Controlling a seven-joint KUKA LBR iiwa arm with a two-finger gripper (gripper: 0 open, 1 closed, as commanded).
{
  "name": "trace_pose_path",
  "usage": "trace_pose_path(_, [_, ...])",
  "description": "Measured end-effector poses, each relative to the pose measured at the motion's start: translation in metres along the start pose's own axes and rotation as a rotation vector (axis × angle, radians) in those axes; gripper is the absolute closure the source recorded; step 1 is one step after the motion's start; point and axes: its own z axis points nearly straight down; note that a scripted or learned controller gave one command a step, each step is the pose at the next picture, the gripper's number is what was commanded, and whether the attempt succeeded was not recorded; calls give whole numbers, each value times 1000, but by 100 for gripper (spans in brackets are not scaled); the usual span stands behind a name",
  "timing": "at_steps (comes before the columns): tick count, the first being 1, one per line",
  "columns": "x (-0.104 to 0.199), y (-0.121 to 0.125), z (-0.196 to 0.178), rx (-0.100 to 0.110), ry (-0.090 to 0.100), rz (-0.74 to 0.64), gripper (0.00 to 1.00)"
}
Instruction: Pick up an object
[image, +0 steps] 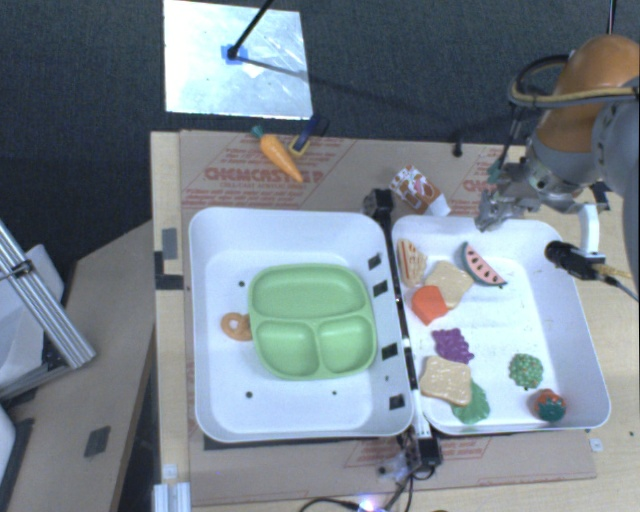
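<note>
The right bin (575, 330) holds the toy food: a watermelon slice (483, 266) near its far edge, a tan bread piece (449, 282) touching an orange-red piece (429, 304), a ridged waffle-like piece (411, 261) by the left wall, purple grapes (453, 345), a toast slice (445, 379) lying over a green leaf (474, 405), a broccoli floret (525, 370) and a small red-and-green fruit (547, 405) in the near corner. The end effector (492, 215) hangs over that bin's far rim, just beyond the watermelon slice (I cannot tell how it is set, and nothing shows in it). The left bin (215, 300) carries a green divided plate (310, 320) with a small pretzel (237, 326) beside it. On the tabletop (120, 290) behind the bins lie a toy carrot (280, 157) and a small packet (415, 188).
</note>
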Motion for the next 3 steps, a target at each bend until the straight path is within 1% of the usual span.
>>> trace_pose_path(1, [0, 2, -45, 2, 0, 0, 100])
trace_pose_path(2, [51, -12, -35, 8, 2, -3, 100])
trace_pose_path(3, [103, -30, -49, 7, 3, -3, 100])
